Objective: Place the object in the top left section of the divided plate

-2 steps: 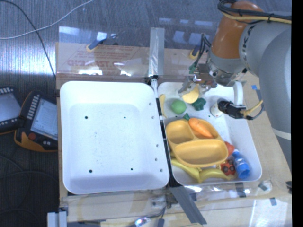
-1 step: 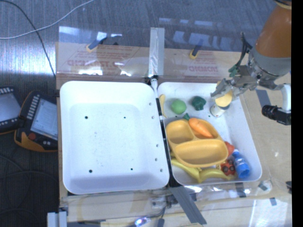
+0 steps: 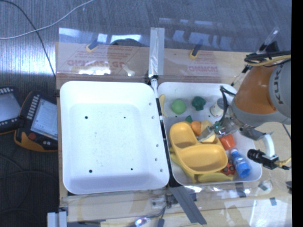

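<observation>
A yellow divided plate (image 3: 199, 159) lies in the right bin (image 3: 165, 141), with its top left section (image 3: 182, 132) toward the bin's middle. My gripper (image 3: 209, 133) is low over the plate's upper right rim, reaching in from the right. A small orange piece (image 3: 196, 126) and a pale yellow bit sit right beside the gripper tip. Whether anything is between the fingers is hidden.
A light green ball (image 3: 178, 107), a dark green item (image 3: 199, 102) and a whitish item (image 3: 217, 109) lie at the right bin's back. An orange cup (image 3: 227, 141) and a blue bottle (image 3: 240, 165) are right of the plate. The left bin (image 3: 111, 136) adjoins.
</observation>
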